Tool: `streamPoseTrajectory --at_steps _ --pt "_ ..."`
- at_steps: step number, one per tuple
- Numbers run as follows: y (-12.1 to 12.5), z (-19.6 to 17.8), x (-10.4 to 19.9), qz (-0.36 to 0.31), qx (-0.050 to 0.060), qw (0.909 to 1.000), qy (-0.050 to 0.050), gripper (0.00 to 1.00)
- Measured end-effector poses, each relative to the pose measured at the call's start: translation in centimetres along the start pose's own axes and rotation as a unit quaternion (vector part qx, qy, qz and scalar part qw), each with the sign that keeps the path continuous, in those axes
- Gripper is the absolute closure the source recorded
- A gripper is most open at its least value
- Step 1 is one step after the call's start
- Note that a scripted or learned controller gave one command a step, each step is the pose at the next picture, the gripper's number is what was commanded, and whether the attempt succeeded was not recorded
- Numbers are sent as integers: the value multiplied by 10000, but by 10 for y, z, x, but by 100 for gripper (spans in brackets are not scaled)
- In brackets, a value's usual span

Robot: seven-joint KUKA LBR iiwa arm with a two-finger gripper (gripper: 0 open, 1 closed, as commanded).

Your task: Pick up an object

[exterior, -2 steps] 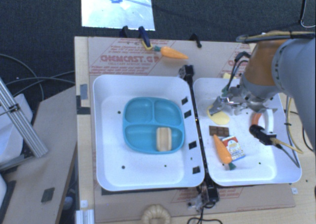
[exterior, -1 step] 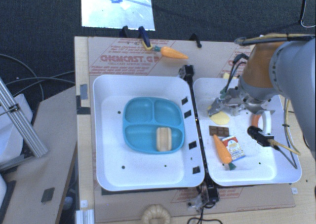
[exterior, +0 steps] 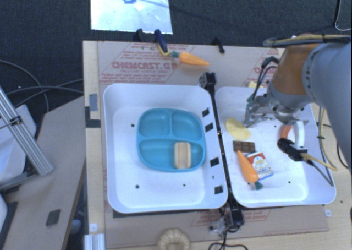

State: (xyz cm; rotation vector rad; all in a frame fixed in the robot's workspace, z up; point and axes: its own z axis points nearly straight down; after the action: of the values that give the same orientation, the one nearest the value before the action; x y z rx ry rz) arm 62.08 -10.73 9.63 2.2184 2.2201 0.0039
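Starting at the near edge of the bench, a coiled tan rope ring (exterior: 175, 239) lay outside the bins. Right white bin (exterior: 316, 188) held the candidates: orange toy carrot (exterior: 247, 167) touching a small red-and-white carton (exterior: 260, 165) near the front, brown chocolate-bar piece (exterior: 244, 146) behind them, pale yellow chip-shaped slice (exterior: 237, 129) mid-bin. Gripper (exterior: 254, 115) hung just beside that slice, likely the target; open or closed, couldn't tell. Left white bin (exterior: 118, 150) carried a blue divided plate (exterior: 165, 133) with a tan bread slice (exterior: 182, 155). Second orange carrot (exterior: 190, 59) sat at the far edge.
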Motion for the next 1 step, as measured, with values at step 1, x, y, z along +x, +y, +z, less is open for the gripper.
streamPoseTrajectory --at_steps 1 --pt "-8 -50 -1 8 -8 10000 0 100"
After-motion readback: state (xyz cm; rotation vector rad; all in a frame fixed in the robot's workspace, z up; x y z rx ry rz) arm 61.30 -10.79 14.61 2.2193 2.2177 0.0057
